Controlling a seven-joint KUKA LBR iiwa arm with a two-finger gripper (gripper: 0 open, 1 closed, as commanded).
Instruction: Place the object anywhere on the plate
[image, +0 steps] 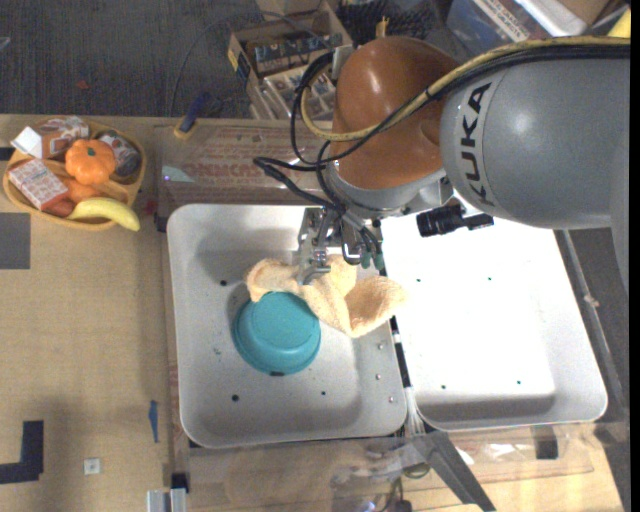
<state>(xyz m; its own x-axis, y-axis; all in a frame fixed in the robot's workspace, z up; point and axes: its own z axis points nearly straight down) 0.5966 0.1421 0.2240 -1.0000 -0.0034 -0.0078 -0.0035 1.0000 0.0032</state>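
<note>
A round teal plate (278, 333) with a raised rim lies in the left white bin (200, 300), left of its middle. A crumpled pale yellow cloth (362, 302) lies behind and to the right of the plate, one fold touching the plate's far rim and another reaching the bin's right wall. My gripper (334, 256) hangs straight down over the cloth's upper middle, its tip at or just into the fabric. The grey arm and orange band hide the bin's far right corner.
The right white bin (490, 330) sits beside the left one, their walls meeting near the cloth. A basket of toy fruit (72, 175) stands on the bench at the far left. Boxes and cables lie behind the bins.
</note>
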